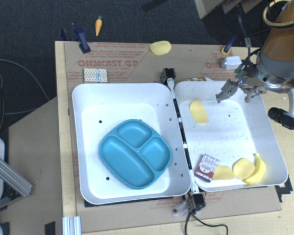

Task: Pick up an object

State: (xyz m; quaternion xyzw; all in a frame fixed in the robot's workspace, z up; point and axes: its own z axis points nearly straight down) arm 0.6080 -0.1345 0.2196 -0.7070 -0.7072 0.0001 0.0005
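Observation:
In the right bin (264, 131), a pale yellow block (199, 112) lies near the upper left. A small red and white box (206, 167) sits at the front, beside a yellow wedge (223, 173), a round yellow piece (243, 168) and a banana (258, 169). My gripper (233, 97) hangs over the bin's back part, to the right of the yellow block and apart from it. It is open, with nothing between its fingers.
A blue divided plate (134, 152) lies in the left bin (88, 106). On the bench behind the bins are a yellow lemon shape (160, 47), a patterned packet (95, 75) and a blue clip (81, 40). A toy carrot (98, 25) lies on the floor.

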